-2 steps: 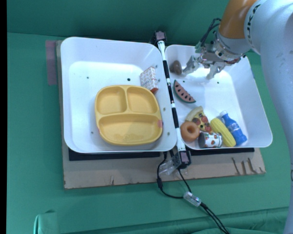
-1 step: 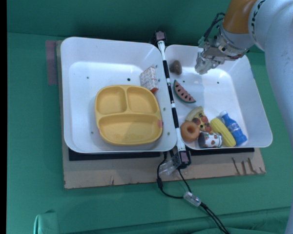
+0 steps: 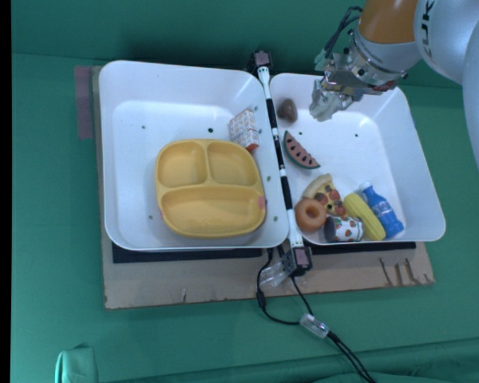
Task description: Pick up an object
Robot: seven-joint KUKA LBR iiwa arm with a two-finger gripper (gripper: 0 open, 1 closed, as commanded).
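Looking down from the one camera, I see the hand (image 3: 326, 104) hanging over the far end of the right bin (image 3: 399, 134). Nothing is between its fingers (image 3: 319, 107), so it holds nothing. How far apart they are, I cannot tell; they look close together and blurry.

Just beside the hand, toward the middle bar (image 3: 273, 130), sits a small brown lump (image 3: 287, 109). It is the nearest toy, yet it lies off to one side, not under the hand. I think the hand could come straight down and close on nothing but white floor. The lump is also near the bin wall, so one finger could bump the wall or the bar and push the lump away.

A watermelon slice (image 3: 300, 152) lies a bit nearer the camera than the hand. It looks flat, so it may slip out.

Well away from the hand, at the near end, a donut (image 3: 310, 214), a pizza slice (image 3: 326, 191), a corn cob (image 3: 364, 215), a blue bottle (image 3: 381, 209) and a little cup (image 3: 342, 229) crowd together. Grabbing there could catch two toys.

Across the bar from the hand, a yellow tray (image 3: 210, 188) and a small cube (image 3: 244, 128) rest in the left bin (image 3: 136, 126).
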